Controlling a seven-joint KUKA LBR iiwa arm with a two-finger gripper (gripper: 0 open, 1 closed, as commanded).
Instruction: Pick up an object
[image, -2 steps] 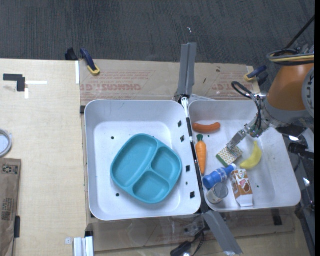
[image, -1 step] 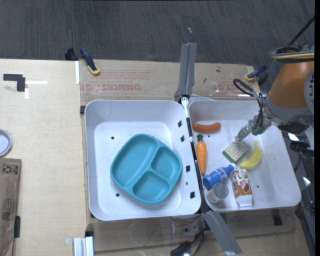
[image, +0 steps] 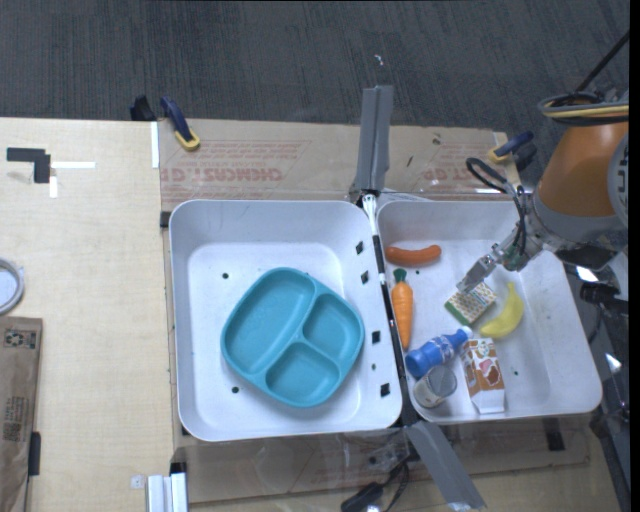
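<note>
- The gripper (image: 478, 272) hangs low in the right bin (image: 560, 400), right over a small flat green packet (image: 471, 301), so that packet looks like the thing to grab.
- The packet lies near the middle of the right bin, and the gripper tip sits at its 12 o'clock edge, very close or touching.
- I cannot tell if the claw is open or closed; it is too small and blurry.
- The packet looks light, thin and a bit soft, so it may slide or bend. I think pinching it across its narrow sides is best.
- A banana (image: 505, 312) lies just beside the packet at 3 o'clock.
- A blue bottle (image: 436, 352) lies at the packet's 7 o'clock, and a juice box (image: 484, 374) at 6 o'clock.
- A toy carrot (image: 402, 312) is at 9 o'clock, and a toy sausage (image: 414, 254) at 10 o'clock.
- The left bin (image: 200, 400) holds a blue tray (image: 292, 336).
</note>
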